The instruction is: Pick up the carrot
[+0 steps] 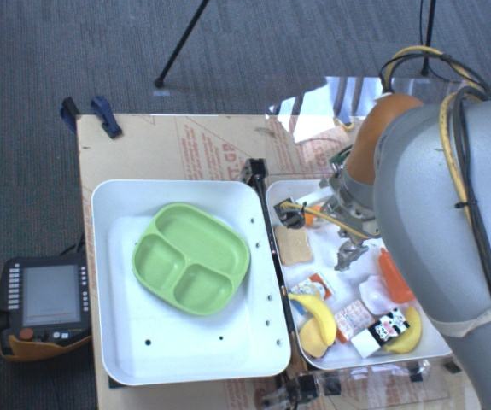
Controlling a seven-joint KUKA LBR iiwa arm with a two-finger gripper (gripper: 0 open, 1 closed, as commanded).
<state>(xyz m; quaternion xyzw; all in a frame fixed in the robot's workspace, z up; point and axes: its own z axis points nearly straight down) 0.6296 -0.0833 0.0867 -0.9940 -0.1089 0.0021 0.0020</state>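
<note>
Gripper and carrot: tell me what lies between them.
In the camera view, only bare white bin floor separates the gripper from the carrot.

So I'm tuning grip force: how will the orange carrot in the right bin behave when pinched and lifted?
The orange tapered carrot looks smooth and glossy, probably a rigid, light plastic toy, so it may slip. Its rounded, tapering shape could roll or squirt sideways. The grey arm partly covers it, so this is tentative.

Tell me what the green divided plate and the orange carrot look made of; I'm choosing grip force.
Green three-compartment plate: likely hard plastic, with an even matte colour and moulded rounded ridges. Orange carrot: probably a plastic toy, uniformly bright and smooth, though partly hidden by the arm.
</note>
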